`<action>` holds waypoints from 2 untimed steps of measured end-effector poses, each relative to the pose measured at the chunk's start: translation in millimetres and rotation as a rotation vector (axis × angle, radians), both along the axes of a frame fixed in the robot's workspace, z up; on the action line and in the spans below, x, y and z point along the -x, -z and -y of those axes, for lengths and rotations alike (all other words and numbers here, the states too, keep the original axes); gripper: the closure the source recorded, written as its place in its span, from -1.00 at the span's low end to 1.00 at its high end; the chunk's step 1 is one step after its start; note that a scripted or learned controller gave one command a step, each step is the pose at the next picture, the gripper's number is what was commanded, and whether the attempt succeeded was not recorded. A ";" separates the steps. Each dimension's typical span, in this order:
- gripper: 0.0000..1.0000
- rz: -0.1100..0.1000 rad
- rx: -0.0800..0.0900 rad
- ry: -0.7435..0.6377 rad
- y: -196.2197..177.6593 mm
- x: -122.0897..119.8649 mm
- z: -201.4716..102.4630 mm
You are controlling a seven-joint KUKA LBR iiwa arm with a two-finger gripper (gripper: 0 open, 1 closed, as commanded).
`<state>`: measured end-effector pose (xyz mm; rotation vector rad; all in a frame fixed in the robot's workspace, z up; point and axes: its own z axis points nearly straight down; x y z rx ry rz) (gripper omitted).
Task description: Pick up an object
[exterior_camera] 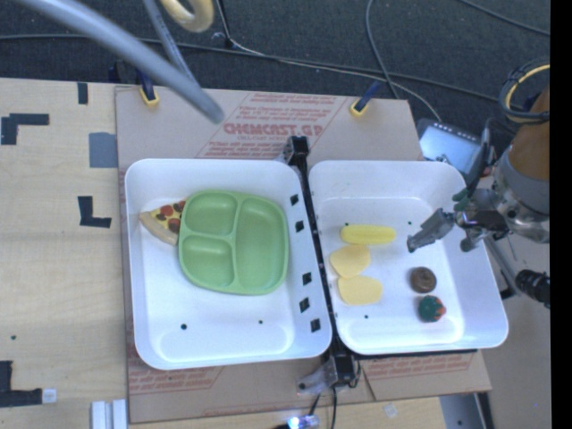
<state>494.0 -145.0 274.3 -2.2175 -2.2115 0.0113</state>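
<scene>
In the right bin [384, 186] lie a yellow banana-like piece [367, 234], two pale yellow chips [349, 261] [360, 290], a brown round piece [423, 281] and a small green and red ball [432, 308]. My gripper [447, 228] hangs over the right bin's right side, above and just right of the brown piece. Its fingers are spread apart with nothing between them. One grey finger [429, 231] points left toward the banana-like piece.
The left bin [214, 338] holds a green divided plate [234, 241] with a pizza slice [163, 222] tucked at its left edge. A black divider [308, 239] runs between the bins. Cables cross the dark floor behind the bench.
</scene>
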 end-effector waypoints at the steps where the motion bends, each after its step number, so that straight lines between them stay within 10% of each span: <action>1: -1.00 0.011 0.002 -0.004 -5.7 -1.9 -0.5; 2: -1.00 0.007 0.002 -0.003 39.5 -7.2 1.0</action>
